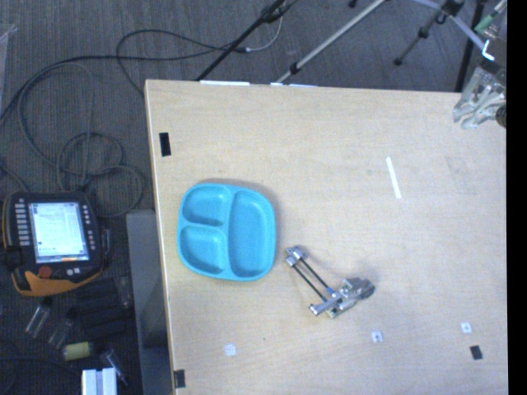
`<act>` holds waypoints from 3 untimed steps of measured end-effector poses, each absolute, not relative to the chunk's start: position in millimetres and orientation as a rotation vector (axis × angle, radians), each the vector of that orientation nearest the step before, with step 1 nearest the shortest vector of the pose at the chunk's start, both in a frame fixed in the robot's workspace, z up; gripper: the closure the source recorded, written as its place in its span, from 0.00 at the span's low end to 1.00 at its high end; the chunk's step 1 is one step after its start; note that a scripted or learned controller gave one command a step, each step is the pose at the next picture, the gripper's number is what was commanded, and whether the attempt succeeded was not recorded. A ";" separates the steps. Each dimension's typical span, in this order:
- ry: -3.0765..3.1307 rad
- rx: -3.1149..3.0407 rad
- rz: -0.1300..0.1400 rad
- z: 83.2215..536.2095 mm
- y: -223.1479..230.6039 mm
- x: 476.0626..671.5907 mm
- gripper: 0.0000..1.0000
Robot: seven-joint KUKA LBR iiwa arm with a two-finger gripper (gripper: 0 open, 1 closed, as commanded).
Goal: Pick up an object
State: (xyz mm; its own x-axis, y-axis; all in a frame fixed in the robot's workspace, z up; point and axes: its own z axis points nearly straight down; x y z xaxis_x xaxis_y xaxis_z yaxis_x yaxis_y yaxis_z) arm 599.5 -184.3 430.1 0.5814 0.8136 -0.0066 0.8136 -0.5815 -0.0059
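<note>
The metal tool (328, 286) lies beside the blue tray (228, 230); the hand (478, 105), half cut off, grip unreadable.

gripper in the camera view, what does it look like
Little of it is in frame: the gripper sits at the top right edge of the wooden table as a pale, silvery metallic piece with a shiny, uneven outline. Dark hardware rises behind it. No markings can be made out.

Left of the wooden table (329, 138), on dark carpet, a handheld control screen (56, 233) lies among looping black cables (74, 97), while tripod legs (370, 11) stand beyond the table's far edge.
</note>
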 end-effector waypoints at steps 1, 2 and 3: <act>-0.999 -2.977 0.016 429.5 -211.2 599.6 1.00; -0.839 -3.029 0.016 419.6 -191.0 640.5 1.00; -0.422 -3.114 0.016 429.3 -214.2 641.2 1.00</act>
State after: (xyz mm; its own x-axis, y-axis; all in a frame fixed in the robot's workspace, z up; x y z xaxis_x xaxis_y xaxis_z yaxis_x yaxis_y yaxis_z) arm 641.2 -214.2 429.3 0.9638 0.2663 -0.0101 0.2663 -0.9639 -0.0007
